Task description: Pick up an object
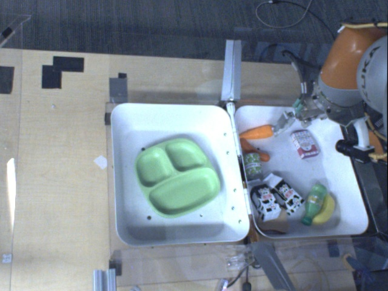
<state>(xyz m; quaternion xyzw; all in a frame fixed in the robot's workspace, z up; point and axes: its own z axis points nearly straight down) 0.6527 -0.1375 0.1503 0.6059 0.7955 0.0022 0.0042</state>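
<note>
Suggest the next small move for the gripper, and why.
Probably lower and close on the carrot. The gripper sits in the right bin just beside the carrot's right end, with nothing seen between its fingers. The carrot is the nearest item and lies apart from the clutter near the front wall.

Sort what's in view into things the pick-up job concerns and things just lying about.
Job: gripper; right bin and its pickable things: carrot, red carton, can, two cow-print boxes, green bottle, banana.

Lying about: left bin, green plate, cable.
</note>
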